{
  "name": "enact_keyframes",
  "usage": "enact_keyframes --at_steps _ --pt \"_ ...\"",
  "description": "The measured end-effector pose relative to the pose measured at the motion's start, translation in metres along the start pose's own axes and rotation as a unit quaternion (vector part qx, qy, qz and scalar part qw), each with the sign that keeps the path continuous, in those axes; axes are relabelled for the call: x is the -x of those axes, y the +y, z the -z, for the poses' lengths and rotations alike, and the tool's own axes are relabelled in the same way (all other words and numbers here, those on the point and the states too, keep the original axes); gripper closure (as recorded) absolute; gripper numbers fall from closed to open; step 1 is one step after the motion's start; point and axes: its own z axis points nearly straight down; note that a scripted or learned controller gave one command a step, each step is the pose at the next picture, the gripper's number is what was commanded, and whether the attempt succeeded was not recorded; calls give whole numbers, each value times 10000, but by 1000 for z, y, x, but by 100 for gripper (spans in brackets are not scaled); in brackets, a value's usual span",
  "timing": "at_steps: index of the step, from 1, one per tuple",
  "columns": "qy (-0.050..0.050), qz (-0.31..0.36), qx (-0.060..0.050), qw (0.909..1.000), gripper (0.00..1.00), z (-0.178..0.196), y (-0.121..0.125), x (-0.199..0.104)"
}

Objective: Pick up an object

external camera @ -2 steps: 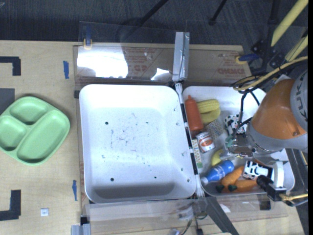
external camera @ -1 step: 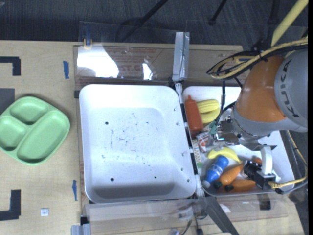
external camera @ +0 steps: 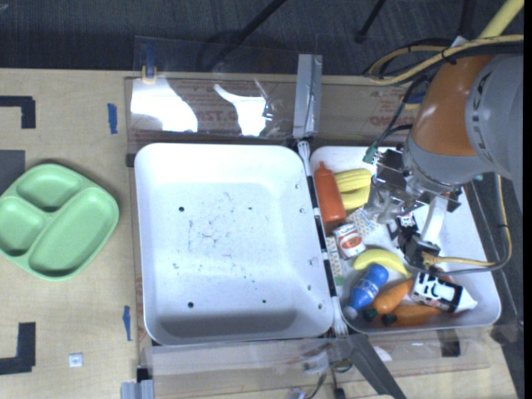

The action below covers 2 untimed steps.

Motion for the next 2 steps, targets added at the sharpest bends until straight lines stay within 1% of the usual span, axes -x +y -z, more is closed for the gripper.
enact_keyframes --at_steps 1,2 --pt "-1 946 15 9955 100 -7 86 45" --pt "2 1286 13 9917 100 40 72 16"
